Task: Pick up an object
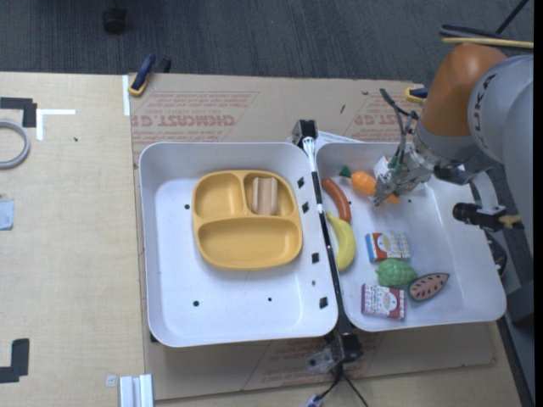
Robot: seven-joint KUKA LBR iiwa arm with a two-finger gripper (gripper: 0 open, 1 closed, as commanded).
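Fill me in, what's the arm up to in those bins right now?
The arm's pincer is down in the right bin, near its back edge, right beside the toy carrot. Nothing is visibly lifted yet. The hot dog, banana, two small cartons, a green piece and a watermelon slice lie in that bin too. The left bin holds a yellow divided plate with a wooden block in one compartment.

carrot [363,182]: small, orange, green top; lies tilted at my right bin's far end, just beside the red sausage [337,198], touching my pincer [392,185] at its tip.
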